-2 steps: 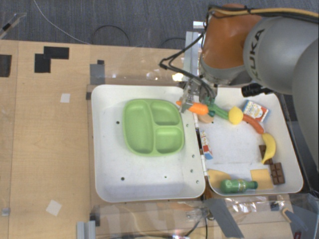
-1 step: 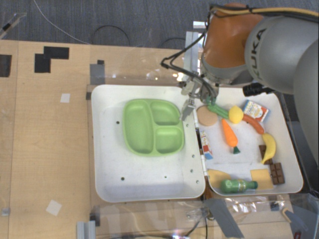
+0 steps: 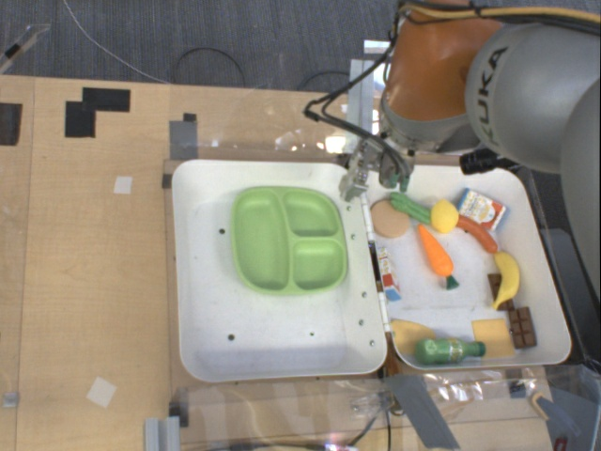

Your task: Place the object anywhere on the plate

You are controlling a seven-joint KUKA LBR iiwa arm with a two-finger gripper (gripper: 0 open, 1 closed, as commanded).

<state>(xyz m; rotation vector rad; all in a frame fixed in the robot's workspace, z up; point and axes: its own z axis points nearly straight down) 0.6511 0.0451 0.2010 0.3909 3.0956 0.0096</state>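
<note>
Green plate, three compartments, lies bare in the left bin, toward its right half.

Right bin, contents: tan disc at the upper left; green stalk leading to a yellow lemon-like piece; carrot; small carton, white with orange and blue; reddish sausage shape below it; banana; brown chocolate bar; tan wedge; green bottle lying on its side along the near wall; slim packet against the divider.

Arm: grey, orange band, enters from the right and bends down over the back of the bins.

Pincer: hangs above the seam between the bins, near the back wall, just beside the tan disc and green stalk. Nothing can be seen between its fingers; whether they are spread or pressed together cannot be told at this size.

Object for the task: not singled out; every candidate lies in the right bin, none on the plate.

Step in hand, as judged: the pick, not yet made. The pincer looks nearest the disc and the stalk.

Next move calls for: a descent onto one item clear of its neighbours, a firm pinch, a lift above the bin walls, then a short carry left over the divider to any compartment of the plate.
</note>
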